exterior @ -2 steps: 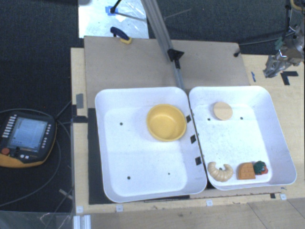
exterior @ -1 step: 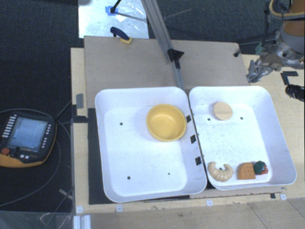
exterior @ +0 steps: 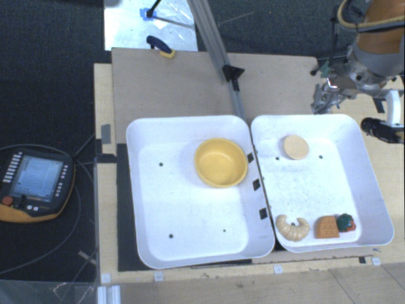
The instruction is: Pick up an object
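The right bin (exterior: 367,170) holds a round tan disc (exterior: 295,147) near its back, and along its front a pale croissant (exterior: 293,227), an orange-brown square piece (exterior: 326,227) and a small green and red item (exterior: 345,221). A yellow bowl (exterior: 220,162) sits in the left bin (exterior: 152,201) toward its back right. My gripper (exterior: 327,98) hangs above the back rim of the right bin, up and to the right of the tan disc and apart from every object. Nothing shows between its tips.
A grey metal pole (exterior: 215,37) slants across the bench behind the bins. A teach pendant (exterior: 35,182) lies on the floor at the left. A yellow and black clamp (exterior: 161,46) sits on the bench's back edge.
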Robot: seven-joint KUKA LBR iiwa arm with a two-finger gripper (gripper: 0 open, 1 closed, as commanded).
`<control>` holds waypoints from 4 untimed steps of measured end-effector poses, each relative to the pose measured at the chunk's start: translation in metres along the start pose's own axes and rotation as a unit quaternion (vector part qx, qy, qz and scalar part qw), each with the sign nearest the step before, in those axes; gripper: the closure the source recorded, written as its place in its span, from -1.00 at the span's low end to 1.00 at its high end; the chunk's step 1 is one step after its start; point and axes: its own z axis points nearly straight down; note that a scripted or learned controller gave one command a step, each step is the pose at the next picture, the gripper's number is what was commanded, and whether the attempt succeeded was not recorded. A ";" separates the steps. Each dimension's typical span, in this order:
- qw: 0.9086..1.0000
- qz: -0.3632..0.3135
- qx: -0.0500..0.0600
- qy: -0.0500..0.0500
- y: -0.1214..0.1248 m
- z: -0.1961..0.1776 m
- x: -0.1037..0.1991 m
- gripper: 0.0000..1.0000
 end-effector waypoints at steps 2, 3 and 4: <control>1.000 0.000 0.000 0.000 -0.045 0.004 0.101 1.00; 1.000 -0.001 0.001 0.000 -0.067 0.027 0.145 1.00; 1.000 -0.001 0.000 0.000 -0.086 0.026 0.197 1.00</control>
